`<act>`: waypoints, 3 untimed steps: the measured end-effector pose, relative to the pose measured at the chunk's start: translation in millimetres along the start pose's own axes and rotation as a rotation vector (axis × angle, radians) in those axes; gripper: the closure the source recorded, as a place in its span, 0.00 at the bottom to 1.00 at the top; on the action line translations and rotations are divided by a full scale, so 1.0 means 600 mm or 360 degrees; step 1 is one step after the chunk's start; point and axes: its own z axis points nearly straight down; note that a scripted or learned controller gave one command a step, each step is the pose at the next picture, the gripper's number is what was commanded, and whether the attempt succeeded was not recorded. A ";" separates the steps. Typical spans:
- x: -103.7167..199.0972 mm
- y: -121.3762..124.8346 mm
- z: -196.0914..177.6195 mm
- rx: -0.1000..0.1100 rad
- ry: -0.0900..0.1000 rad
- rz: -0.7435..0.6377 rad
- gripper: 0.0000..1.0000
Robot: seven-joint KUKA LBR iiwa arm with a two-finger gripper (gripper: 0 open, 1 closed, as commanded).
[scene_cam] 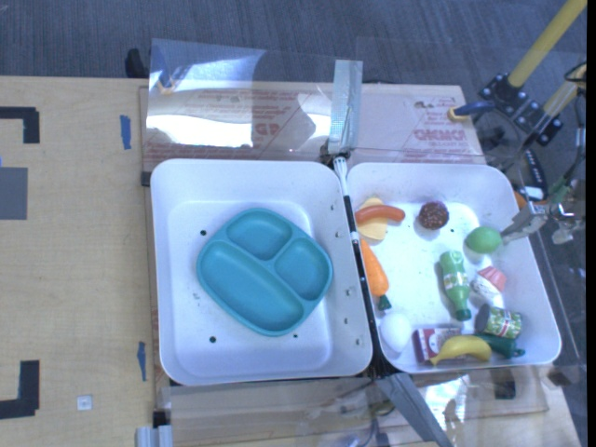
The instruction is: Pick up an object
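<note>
The right white bin (410, 189) holds several toy foods. A red sausage (380, 214) lies over a yellow slice (371, 232) at its top left, with a carrot (374, 268) below them along the left wall. A brown ball (433, 215) and a green ball (482, 240) sit toward the back right. A green bottle (454, 284) lies in the middle. Near the front are a white egg (396, 329), a red packet (428, 341), a banana (463, 347) and a small can (501, 322).
The left white bin (177, 194) holds a teal divided plate (265, 270). A clear panel with a metal post (345, 101) stands behind the bins. A yellow bar (554, 28), cables and metal fittings (531, 217) crowd the right bin's far right side.
</note>
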 end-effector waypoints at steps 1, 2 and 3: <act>0.010 0.117 0.184 0.0011 0.0004 -0.0110 0.00; 0.080 0.074 0.269 -0.0013 -0.0005 -0.0247 0.00; 0.080 -0.029 0.268 -0.0012 -0.0002 -0.0143 0.00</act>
